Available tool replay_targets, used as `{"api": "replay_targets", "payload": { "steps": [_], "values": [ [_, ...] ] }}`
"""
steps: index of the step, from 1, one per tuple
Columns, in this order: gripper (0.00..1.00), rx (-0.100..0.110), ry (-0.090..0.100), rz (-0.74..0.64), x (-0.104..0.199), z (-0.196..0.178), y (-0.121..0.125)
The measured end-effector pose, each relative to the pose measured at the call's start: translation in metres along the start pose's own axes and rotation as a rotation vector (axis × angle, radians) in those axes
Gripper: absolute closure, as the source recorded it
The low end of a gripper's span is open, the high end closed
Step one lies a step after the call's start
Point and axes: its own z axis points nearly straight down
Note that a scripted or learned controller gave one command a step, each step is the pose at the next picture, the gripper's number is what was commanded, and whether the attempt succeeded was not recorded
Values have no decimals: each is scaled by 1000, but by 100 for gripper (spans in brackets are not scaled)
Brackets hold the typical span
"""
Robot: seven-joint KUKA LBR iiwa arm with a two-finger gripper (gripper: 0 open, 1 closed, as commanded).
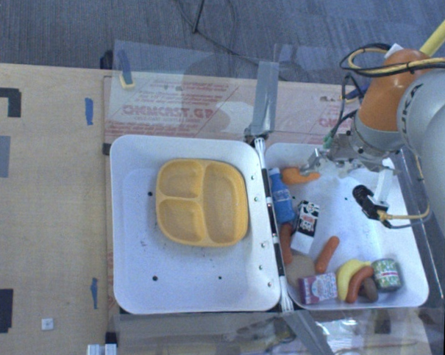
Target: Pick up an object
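**Going for the orange piece, top of the right bin**

I'm hanging my gripper [316,164] over the top-left corner of the right bin [409,295], w/ my wrist coming in from the right. Tips are sitting right at the orange carrot-like piece [299,176], poss. touching it; whether it's betw. them or just beside, can't tell from this angle, and can't tell how my pincer is set either, so I'm not calling it a grip.

Working outward: blue bottle [280,198] is lying just left of the orange piece, along the bin wall. Black-and-white carton [307,222] is lying below, then an orange sausage [326,254]. Banana [348,274], green can [386,274] and pink box [318,288] are crowding the bottom edge, well apart from me. Yellow divided plate [203,202] is sitting in the left bin [130,279].

To do this well, I'm thinking: centre on the orange piece's middle, approx. across its narrow width, staying off the bottle and the wall. Lift straight and slow; it's rounded, so prob. slippery.
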Motion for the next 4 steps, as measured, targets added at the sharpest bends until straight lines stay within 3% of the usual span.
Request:
{"api": "replay_targets", "payload": {
  "steps": [1,2,3,4],
  "values": [
    [0,-6,-11,-32,28,-4,1],
    [0,16,4,-81,12,7,-91],
    [0,22,8,-119,-55,-30,-74],
    [0,22,6,-56,-70,-128,-102]
  ]
}}
